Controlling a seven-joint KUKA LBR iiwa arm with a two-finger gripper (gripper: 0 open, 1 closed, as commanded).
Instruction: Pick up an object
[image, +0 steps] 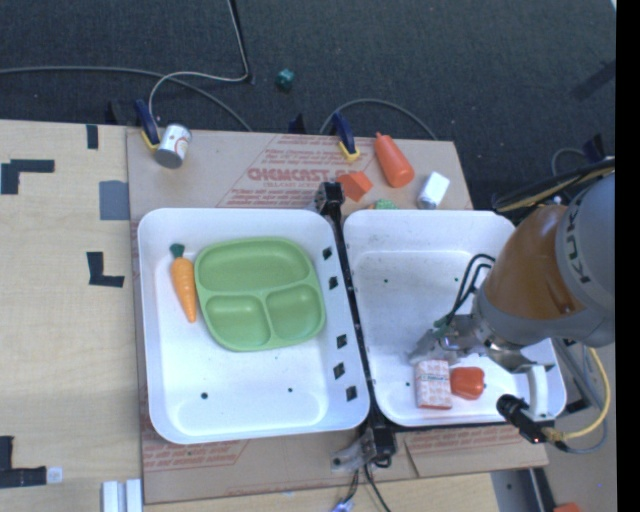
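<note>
My gripper (432, 346) hangs low over the right bin (400, 250), near its front middle. Just below it lies a small pink-and-white box (433, 384), flat on the bin floor. A red-orange rounded toy (467, 381) rests right beside the box on its right. The gripper's tip sits just above the box's top edge; I cannot tell whether it touches. The arm's grey and orange wrist (540, 280) covers the bin's right side.
The left bin (240, 405) holds a green divided plate (262, 293) and a toy carrot (184, 284) to its left. Behind the bins on the cardboard lie an orange bottle-like toy (393, 160), a small orange block (356, 185), a white cube (433, 188) and a can (173, 145).
</note>
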